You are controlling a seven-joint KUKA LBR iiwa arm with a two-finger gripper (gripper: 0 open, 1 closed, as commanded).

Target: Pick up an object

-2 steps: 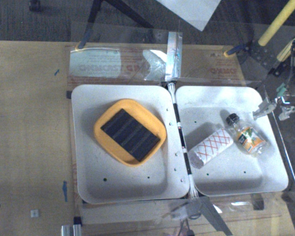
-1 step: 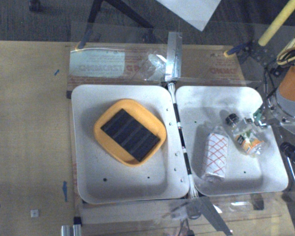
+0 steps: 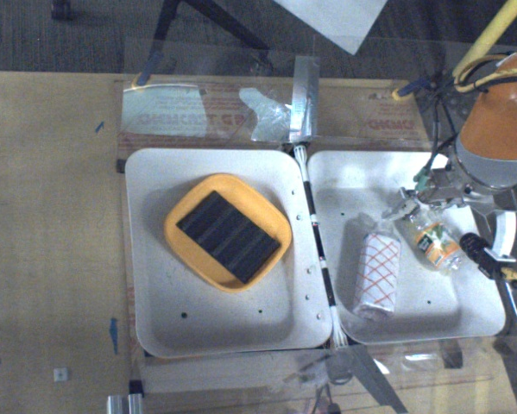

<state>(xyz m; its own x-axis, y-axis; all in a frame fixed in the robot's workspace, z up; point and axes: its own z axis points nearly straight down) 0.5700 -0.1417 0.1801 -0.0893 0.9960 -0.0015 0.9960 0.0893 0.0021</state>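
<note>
Camera view: clear plastic bottle (image 3: pixel 434 244), orange-labelled, tilted.

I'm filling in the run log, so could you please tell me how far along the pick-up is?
Done: the arm has reached over the right bin, and its tool sits low beside the small clear bottle. In hand: nothing visibly; the bottle and the red-checked white package lie on the bin floor, and the yellow tray rests in the left bin. Left: gripping an object and lifting it.
</note>
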